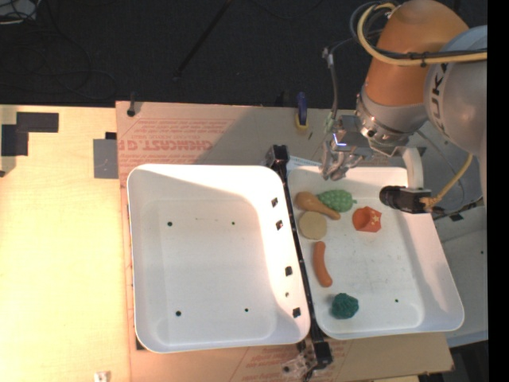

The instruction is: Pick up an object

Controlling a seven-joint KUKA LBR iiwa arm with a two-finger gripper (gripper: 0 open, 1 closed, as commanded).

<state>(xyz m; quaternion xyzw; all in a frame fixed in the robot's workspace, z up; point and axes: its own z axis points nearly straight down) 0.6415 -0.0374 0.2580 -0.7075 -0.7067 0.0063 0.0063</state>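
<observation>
Objects lie in the right bin (pixel 445 293): a green bumpy piece (pixel 337 200), a tan gourd-shaped piece (pixel 316 204), a beige disc (pixel 312 226), a red chunk (pixel 367 220), an orange sausage (pixel 321 263) and a dark green lump (pixel 344 305). The end effector (pixel 340 164) hovers over the bin's far edge, just above the green bumpy piece; how wide it stands cannot be told. The left bin (pixel 151 325) sits alongside on the table (pixel 56 253).

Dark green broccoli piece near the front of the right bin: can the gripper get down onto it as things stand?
Probably yes. The dark green broccoli piece lies alone on bare bin floor, apart from the sausage and the right bin walls. The gripper hangs at the far end, nothing between.
</observation>
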